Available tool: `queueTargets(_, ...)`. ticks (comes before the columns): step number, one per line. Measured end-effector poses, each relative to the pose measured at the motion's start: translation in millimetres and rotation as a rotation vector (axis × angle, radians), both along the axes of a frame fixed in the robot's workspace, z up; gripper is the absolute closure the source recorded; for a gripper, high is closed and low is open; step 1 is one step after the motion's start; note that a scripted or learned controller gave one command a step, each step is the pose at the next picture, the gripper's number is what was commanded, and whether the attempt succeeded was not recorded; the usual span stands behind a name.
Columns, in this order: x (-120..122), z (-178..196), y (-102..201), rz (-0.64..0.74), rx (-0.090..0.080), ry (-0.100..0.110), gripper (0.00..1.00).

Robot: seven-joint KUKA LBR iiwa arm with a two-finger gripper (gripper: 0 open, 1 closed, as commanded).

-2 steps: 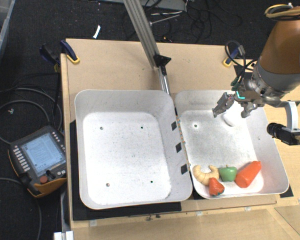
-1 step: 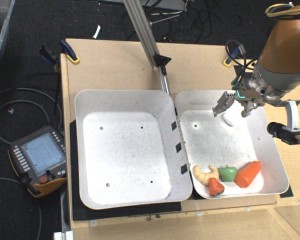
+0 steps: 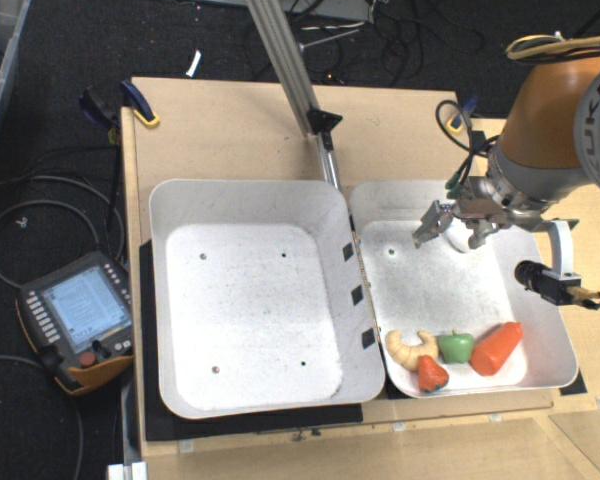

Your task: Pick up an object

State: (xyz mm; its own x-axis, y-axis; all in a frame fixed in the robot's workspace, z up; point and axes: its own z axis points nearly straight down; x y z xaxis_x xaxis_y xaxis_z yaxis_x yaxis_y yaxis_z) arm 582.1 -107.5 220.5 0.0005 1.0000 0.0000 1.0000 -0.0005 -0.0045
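**Gripper over the right bin, objects waiting at the near edge**

Wooden bench [image 3: 240, 128] carries two shallow white bins side by side, dark floor with cables around it and a teach pendant [image 3: 77, 318] off to the left. From the overhead camera: the left bin [image 3: 170, 208] sits bare-floored. Over the right bin [image 3: 540, 368], the gripper [image 3: 458, 230] hangs above the far half, fingers spread apart with nothing between them. Down along that bin's near edge, four items cluster: a cream curved piece [image 3: 408, 348], a green pepper [image 3: 457, 346] just beside it, a small red piece [image 3: 431, 373] in front, and an orange carrot [image 3: 496, 348] toward the near right corner. All lie well apart from the gripper.
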Motion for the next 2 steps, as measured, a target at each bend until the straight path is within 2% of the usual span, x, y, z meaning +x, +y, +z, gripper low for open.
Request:
queueTargets(1,-2,-62,-7,-0.001,0.0,0.002,0.0)
queueTargets(2,-1,-105,-6,0.0,0.0,0.0,0.0)
